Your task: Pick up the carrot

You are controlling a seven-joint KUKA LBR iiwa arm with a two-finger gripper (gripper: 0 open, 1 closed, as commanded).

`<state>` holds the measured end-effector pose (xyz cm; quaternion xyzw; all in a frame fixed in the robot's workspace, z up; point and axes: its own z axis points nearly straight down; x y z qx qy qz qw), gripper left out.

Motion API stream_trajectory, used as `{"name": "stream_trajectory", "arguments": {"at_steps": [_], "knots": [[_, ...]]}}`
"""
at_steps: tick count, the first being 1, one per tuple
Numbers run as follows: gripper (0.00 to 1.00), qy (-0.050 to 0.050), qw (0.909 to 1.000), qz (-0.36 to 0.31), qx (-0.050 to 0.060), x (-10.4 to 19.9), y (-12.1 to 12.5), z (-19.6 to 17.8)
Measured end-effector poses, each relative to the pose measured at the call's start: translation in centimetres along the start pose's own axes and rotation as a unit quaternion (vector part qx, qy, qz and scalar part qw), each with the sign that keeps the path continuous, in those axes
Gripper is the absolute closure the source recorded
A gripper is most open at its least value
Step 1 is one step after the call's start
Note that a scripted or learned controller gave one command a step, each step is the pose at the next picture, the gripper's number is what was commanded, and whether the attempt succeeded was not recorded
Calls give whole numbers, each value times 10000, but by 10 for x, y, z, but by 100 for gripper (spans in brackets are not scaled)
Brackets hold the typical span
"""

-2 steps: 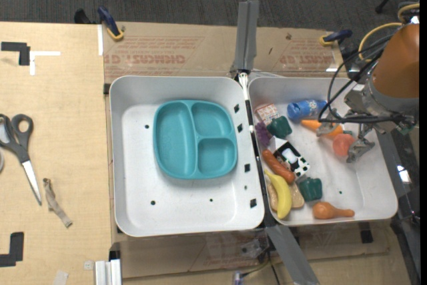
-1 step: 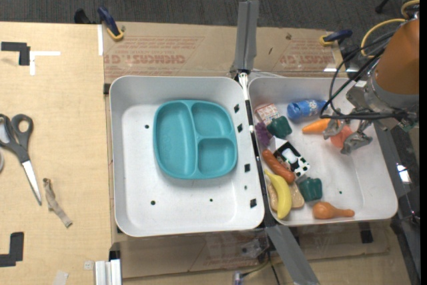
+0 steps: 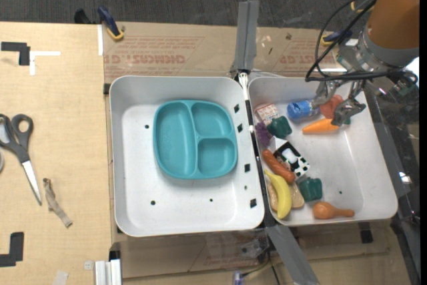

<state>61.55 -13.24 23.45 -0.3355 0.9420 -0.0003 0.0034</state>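
In the right white bin (image 3: 373,163), tapered orange carrot (image 3: 320,127), metal end effector (image 3: 339,110) beside it, grip state unclear

We're looking down on a robotics lab bench, no question: a pale plywood worktop (image 3: 53,143) with black tape corner marks (image 3: 15,53), flattened brown cardboard (image 3: 173,53) under two shallow white plastic bins (image 3: 133,210). Steel scissors with grey handles (image 3: 21,150) lie loose on the wood. A grey and orange robot arm (image 3: 393,10) trails black and yellow cables (image 3: 340,23), over a heap of toy plastic food (image 3: 293,163).
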Motion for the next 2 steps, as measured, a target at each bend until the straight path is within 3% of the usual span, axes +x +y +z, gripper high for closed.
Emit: {"name": "stream_trajectory", "arguments": {"at_steps": [1,2], "knots": [[100,12,9890,-1479,-9,49,36,128],[100,8,9675,-2530,2,88,30,140]]}}
